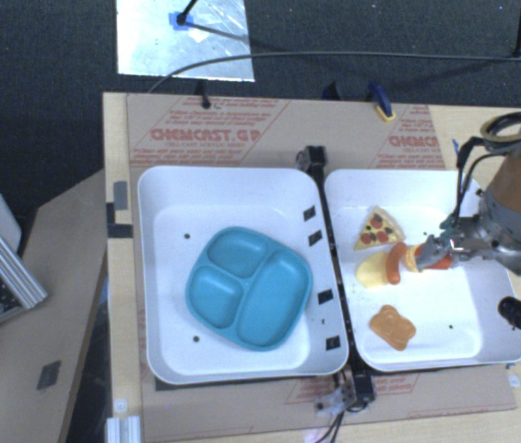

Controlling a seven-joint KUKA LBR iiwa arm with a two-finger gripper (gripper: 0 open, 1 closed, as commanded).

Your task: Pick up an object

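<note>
My gripper [437, 249] hangs low in the right bin [481, 340], near its middle, with the arm coming in from the right. An orange-red piece [423, 259] lies right under it, touching or nearly touching it. Just left of that piece stands a red sausage [393, 266] against a pale yellow piece [371, 271]. A pizza slice toy [376, 230] lies a little farther back. An orange bread-like piece [393, 327] rests near the bin's front.
The left bin [163, 247] holds a blue divided plate [249, 287]. A black divider with clips [326, 257] runs between the two bins. Bare white floor shows at the right bin's front right and back right.
</note>
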